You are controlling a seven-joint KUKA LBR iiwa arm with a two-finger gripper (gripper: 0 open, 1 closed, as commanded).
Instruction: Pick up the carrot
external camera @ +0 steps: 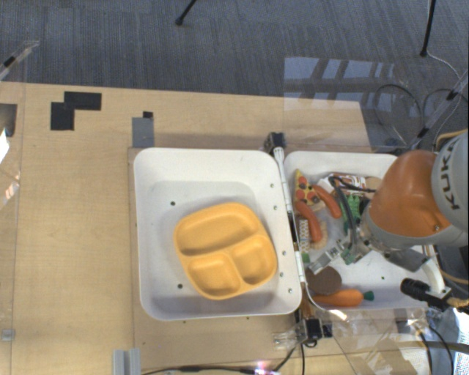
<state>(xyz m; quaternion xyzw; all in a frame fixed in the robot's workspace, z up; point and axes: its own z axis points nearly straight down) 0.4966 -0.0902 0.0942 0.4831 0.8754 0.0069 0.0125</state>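
A robotics lab: wooden bench (73, 220), grey carpet (220, 44), tripod legs (187, 12).

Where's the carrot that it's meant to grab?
The carrot lies in the right-hand bin, near its front edge, just below a brown round piece and with its green tip pointing right. The claw is above it.

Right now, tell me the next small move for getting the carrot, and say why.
Probably shift the claw toward the near edge of the right bin, until it is above the carrot. The carrot lies by the bin's near wall, beside a brown round piece, while the claw sits over the clutter further back, apart from the carrot.
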